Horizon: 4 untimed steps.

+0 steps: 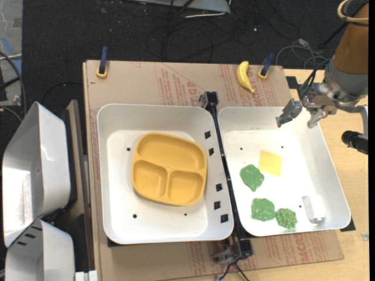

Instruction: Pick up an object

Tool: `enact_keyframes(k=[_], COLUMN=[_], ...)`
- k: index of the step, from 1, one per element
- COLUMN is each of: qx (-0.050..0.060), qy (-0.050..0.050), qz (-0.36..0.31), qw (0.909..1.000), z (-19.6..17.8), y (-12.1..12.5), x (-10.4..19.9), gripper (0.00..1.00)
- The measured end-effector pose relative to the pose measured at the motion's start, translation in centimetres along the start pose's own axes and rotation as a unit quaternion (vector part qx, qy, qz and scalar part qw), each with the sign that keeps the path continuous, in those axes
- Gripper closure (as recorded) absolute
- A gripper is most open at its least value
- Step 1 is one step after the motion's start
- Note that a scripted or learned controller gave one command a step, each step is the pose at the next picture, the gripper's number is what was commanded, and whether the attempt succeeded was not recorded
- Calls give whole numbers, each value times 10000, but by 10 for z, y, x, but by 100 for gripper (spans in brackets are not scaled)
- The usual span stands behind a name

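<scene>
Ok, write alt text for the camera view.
The gripper, open, hangs over the right bin's top edge, holding nothing. That bin holds a yellow slice and green items; the left bin holds a yellow tray.

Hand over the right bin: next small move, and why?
Probably shift toward the camera view's lower left and lower. The hand sits open over the right bin's far rim with nothing between its fingers, while the yellow slice and green leaf lie nearer the bin's middle; the slice looks closest.
</scene>
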<state>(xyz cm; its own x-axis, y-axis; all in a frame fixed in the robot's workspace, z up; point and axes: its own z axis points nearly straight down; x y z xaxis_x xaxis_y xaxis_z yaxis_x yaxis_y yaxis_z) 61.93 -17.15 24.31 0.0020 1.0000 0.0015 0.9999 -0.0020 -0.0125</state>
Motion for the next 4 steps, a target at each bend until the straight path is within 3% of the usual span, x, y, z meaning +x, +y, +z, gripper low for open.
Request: enact_keyframes(k=[1,4], qx=[-62,-51], qy=[-11,-8], qz=[-14,-4], qw=[10000,10000], z=[-8,148], y=[2,-1], x=[1,-3], gripper=[0,0])
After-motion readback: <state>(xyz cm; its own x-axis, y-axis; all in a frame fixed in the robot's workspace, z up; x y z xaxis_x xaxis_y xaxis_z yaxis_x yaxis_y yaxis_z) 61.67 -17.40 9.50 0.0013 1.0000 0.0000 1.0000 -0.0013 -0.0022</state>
